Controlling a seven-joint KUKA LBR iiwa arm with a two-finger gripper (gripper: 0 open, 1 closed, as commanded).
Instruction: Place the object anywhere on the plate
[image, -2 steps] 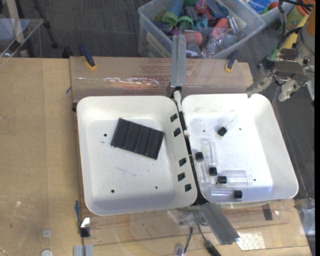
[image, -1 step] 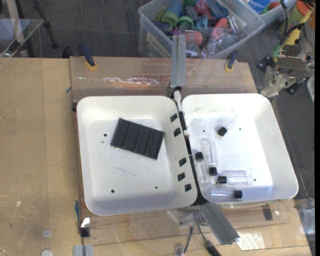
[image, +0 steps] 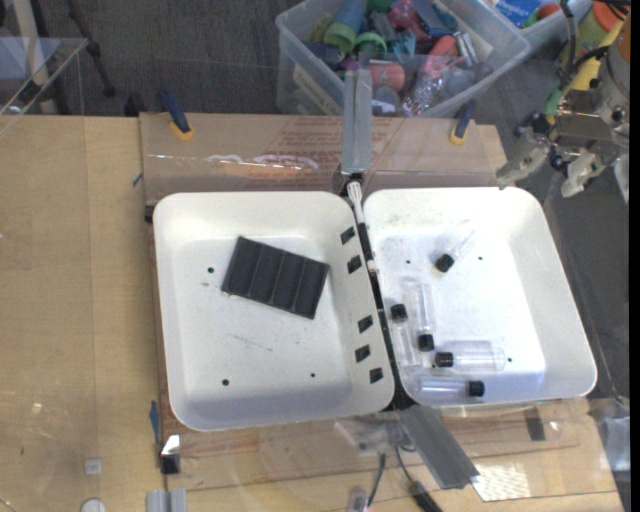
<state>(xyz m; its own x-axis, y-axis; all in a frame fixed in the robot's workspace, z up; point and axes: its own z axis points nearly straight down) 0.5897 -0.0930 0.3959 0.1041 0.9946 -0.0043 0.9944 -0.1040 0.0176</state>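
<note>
The gripper (image: 560, 165) hangs beyond the far right corner of the right bin (image: 560, 300); whether it is open or closed cannot be told, and nothing visibly sits in it. Clear vials with black caps (image: 440, 345) lie scattered in that bin. The dark ribbed plate (image: 275, 277) rests in the left bin (image: 190, 380). The round, transparent vials may well roll or slip from a pinch.

Pale grey metal gripper (image: 560, 160) assembly, dark joints, blurred yellow and green cabling behind
</note>
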